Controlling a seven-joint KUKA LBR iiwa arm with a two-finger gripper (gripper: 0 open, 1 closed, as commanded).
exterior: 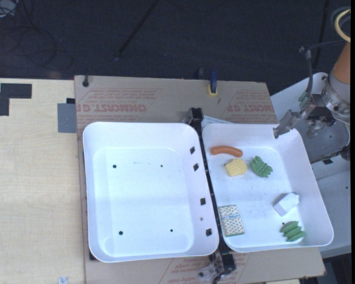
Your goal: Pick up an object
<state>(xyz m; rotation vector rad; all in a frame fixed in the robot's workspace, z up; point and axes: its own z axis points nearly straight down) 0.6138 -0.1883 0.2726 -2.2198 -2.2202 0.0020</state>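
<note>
The right bin [319, 194] holds several small objects: an orange-brown sausage [226, 151], a yellow block [236, 167], a green ridged piece [261, 166], a white block [286, 203], a green pod [293, 231] and a patterned flat packet [231, 220]. My gripper [305, 120] hangs at the bin's far right corner, above the rim, at the end of the arm with its orange band [342, 64]. It stands well apart from every object, and nothing shows between its fingers.
The left bin [97, 158] sits beside the right one, with a black clip strip [201, 176] along their shared edge. Both rest on cardboard [136, 102] over a pale wooden bench [29, 176]. Cables lie on the dark floor behind.
</note>
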